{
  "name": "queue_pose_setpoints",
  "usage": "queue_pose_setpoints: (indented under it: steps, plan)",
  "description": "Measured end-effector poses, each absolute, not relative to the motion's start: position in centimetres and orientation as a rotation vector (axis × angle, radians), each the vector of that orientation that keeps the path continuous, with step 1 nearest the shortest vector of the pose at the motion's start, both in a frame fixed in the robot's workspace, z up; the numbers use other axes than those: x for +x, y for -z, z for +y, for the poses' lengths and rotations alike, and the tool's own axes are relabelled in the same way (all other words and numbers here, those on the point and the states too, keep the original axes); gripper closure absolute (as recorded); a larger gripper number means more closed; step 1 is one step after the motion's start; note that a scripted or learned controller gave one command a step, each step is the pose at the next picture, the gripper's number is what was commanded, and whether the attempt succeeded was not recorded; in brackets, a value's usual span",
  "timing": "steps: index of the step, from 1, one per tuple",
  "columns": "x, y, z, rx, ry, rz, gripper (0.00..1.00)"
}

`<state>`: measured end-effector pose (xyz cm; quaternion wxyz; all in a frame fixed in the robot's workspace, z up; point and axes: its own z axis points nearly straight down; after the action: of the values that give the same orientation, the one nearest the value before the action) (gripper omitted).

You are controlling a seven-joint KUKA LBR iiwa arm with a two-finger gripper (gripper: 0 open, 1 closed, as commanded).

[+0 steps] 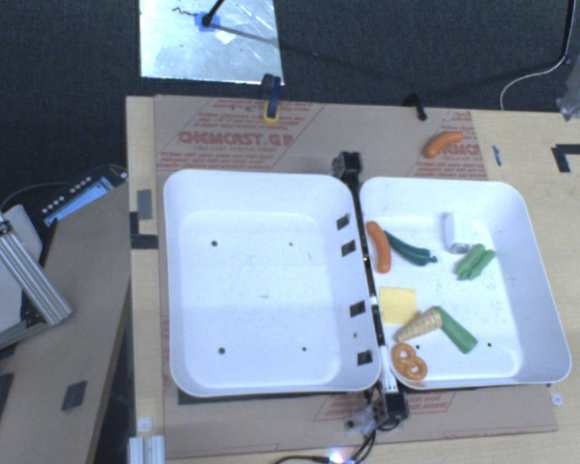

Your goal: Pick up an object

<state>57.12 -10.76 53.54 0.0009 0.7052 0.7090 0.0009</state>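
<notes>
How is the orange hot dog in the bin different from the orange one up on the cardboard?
The hot dog in the right bin lies inside the bin, near its left wall; the hot dog on the cardboard lies outside, above the bin's top edge. The bin one points almost straight up and down in the picture; the cardboard one lies slanted, nearer sideways. Both are orange and sausage-shaped.

dark carpet floor [58, 66], wooden bench [532, 143]
</notes>
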Motion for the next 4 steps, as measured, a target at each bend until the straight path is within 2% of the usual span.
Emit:
queue_pose_setpoints:
  steps: [1,2,3,4]
  plan:
    - [55.3,-53.5,-9.8,2.214,-0.003,2.225,1.00]
    - [52.6,-53.6,-8.6,2.215,-0.003,2.226,1.00]
    - [57.1,-53.5,-8.2,2.212,-0.003,2.225,1.00]
    - [59.4,-53.5,-7.4,2.213,-0.002,2.225,1.00]
